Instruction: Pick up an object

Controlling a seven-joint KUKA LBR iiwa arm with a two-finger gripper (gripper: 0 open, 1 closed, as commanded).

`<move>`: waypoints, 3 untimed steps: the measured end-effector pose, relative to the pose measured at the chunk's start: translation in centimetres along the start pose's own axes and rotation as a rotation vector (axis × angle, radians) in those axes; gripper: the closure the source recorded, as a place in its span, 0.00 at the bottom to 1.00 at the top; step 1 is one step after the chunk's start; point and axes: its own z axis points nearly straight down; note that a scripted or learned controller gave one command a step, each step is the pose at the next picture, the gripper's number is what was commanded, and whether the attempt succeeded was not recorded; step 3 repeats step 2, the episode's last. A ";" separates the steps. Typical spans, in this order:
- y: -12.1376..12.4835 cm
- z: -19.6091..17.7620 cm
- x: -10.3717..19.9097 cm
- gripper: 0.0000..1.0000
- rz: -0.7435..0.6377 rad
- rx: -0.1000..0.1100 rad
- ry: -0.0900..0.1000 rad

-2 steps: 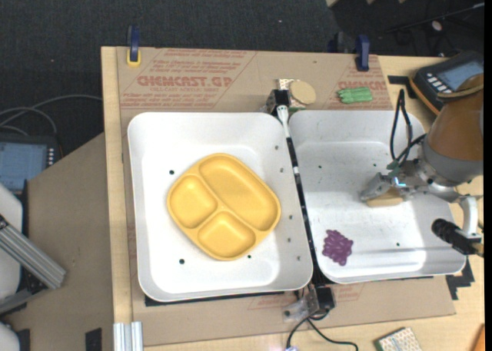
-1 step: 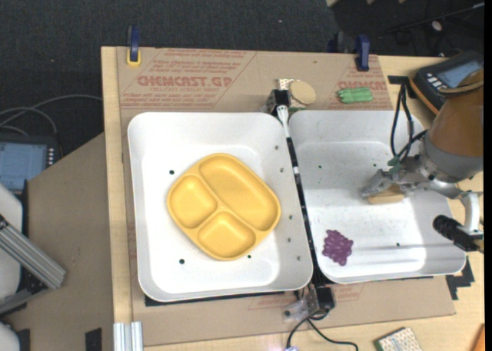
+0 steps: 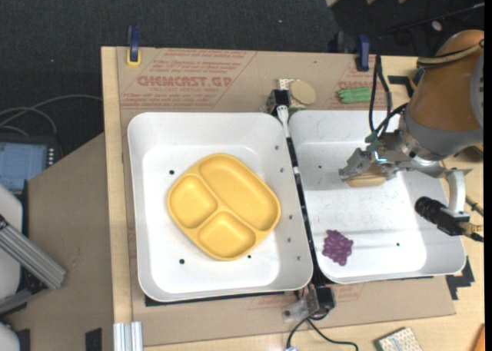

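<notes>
My gripper (image 3: 363, 168) is low in the right bin (image 3: 400, 261), in its upper middle, reaching in from the right. A small flat tan object (image 3: 370, 181) lies on the bin floor right under and in front of the gripper, partly hidden by it. A bunch of purple grapes (image 3: 337, 246) rests near the right bin's front left, well apart from the gripper. A yellow divided plate (image 3: 223, 205) fills the middle of the left bin (image 3: 154, 150).
The grey arm with its orange band (image 3: 450, 104) covers the right bin's far right corner. A black fitting (image 3: 437, 215) juts over the bin's right rim. A green item (image 3: 355, 95) and a round tan disc (image 3: 303, 93) lie on the bench behind the bins.
</notes>
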 end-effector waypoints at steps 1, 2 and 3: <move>1.1 -4.9 4.3 1.00 0.002 0.001 -0.001; 0.1 -6.1 8.5 1.00 0.003 0.006 0.000; 0.1 -6.1 8.5 1.00 0.003 0.006 0.000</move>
